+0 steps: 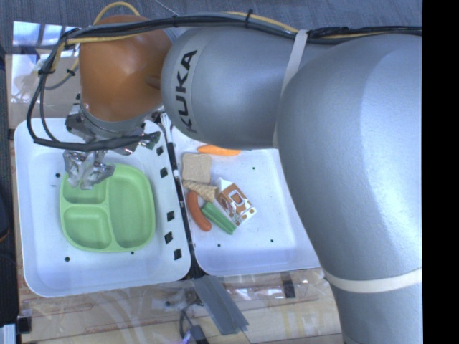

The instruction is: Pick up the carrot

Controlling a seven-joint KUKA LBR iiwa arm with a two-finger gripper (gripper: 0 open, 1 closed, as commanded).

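The carrot (219, 150) is a thin orange shape lying at the far edge of the right bin (283, 224), partly hidden under the grey arm. My gripper (87, 170) hangs in the left bin, over the upper left compartment of a green divided plate (125, 213). It is well to the left of the carrot, across the wall between the two bins. I see nothing of the carrot at the gripper.
Near the right bin's left side lie a slice of bread (196, 166), a cone (201, 188), a red sausage (199, 211), a green stick (217, 218) and a small printed carton (236, 201). The arm's bulk covers the right bin's far and right parts.
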